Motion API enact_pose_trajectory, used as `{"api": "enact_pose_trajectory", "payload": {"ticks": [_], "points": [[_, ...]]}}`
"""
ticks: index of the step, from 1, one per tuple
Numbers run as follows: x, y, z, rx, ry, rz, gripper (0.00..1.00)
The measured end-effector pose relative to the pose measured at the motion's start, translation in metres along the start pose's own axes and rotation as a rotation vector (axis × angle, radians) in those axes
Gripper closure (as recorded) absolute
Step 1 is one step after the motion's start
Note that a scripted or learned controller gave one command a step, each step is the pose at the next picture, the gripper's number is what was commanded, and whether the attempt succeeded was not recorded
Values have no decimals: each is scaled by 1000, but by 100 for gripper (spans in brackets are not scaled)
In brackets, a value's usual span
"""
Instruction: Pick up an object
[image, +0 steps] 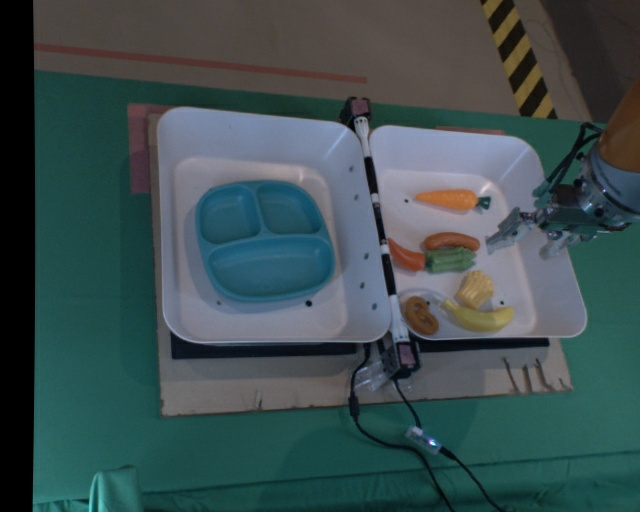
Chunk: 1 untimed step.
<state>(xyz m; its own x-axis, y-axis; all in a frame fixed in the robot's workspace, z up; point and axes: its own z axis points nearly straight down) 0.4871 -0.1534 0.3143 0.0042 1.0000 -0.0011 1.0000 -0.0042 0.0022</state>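
Sausage (451, 241) lies mid right bin (560, 290), carrot (447, 200) beyond it, banana (479, 318) nearer. Right of the sausage, the gripper (530, 232) hovers with fingers spread, holding nothing. It should centre above the sausage, then descend straight.

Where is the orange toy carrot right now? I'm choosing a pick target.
The orange toy carrot lies in the right white bin, toward its far side, beyond the brown toy sausage.

I'm viewing through one fixed overhead camera, angling down at a slant, taking in the worktop (100, 400), both white bins (260, 140), the arm (615, 160) entering right.
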Motion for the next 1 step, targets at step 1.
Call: {"api": "enact_pose_trajectory", "payload": {"ticks": [1], "points": [[27,41,86,-1,0,0,0]]}}
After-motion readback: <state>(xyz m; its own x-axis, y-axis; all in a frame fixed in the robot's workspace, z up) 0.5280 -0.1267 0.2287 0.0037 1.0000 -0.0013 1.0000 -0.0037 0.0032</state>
